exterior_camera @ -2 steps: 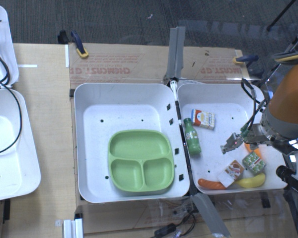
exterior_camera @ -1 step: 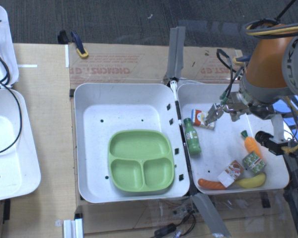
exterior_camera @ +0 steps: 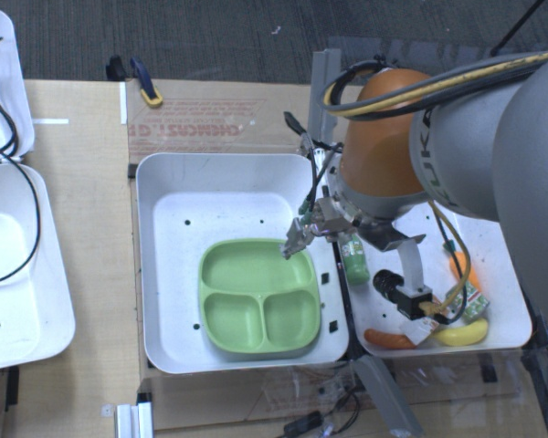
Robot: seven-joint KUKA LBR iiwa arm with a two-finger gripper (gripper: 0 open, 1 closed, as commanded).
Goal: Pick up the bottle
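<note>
The bottle (exterior_camera: 354, 261) is small and green with a white label. It lies in the right bin (exterior_camera: 507, 286), close against that bin's left wall and partly under the arm's wrist. My gripper (exterior_camera: 295, 243) hangs over the left bin (exterior_camera: 164, 245), above the upper right corner of a green divided plate (exterior_camera: 256, 295). It is a short way left of the bottle, across the wall between the bins. Nothing shows at the gripper's tip.
In the right bin lie a yellow banana (exterior_camera: 461, 334), a red sausage-shaped thing (exterior_camera: 390, 339) at the front wall, and an orange item (exterior_camera: 459, 267) partly behind cables. The grey arm covers the back of that bin. A blue-handled clamp (exterior_camera: 144, 82) sits on the bench behind.
</note>
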